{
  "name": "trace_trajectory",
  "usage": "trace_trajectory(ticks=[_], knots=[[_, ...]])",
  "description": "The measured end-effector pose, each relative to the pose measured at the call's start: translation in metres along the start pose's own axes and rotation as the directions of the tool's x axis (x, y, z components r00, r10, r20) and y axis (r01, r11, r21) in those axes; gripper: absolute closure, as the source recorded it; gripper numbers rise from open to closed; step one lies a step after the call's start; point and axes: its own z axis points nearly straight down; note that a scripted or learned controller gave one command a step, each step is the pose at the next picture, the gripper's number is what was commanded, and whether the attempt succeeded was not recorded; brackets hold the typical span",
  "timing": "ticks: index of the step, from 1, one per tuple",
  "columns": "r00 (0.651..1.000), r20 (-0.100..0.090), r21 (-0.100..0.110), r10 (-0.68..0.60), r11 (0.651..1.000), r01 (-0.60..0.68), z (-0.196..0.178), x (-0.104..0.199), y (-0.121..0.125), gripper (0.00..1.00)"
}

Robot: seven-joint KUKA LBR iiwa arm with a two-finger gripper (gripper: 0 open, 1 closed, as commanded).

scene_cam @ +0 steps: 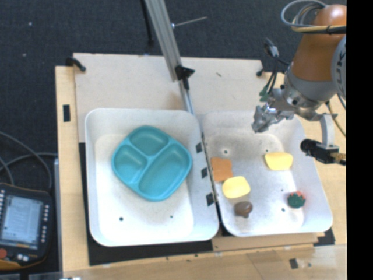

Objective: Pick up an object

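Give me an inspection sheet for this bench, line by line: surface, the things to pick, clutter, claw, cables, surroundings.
Surface: wooden bench bearing two white bins; left bin, right bin.
Job's things: in the right bin, orange square, two yellow blocks, brown lump, small green and red piece.
Clutter: teal divided tray in the left bin.
Claw: claw above the right bin's far end, holding nothing visible; finger state unclear.
Cables: loops at the arm's top; cords on the floor at left.
Surroundings: dark carpet, metal post, handheld control screen.
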Motion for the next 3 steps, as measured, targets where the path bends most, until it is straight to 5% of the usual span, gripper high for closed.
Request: trace_trajectory(ticks=[3], knots=[[1.0, 0.0, 0.001, 0.001, 1.0, -0.001, 0.007, 0.149, 0.025, 1.0]])
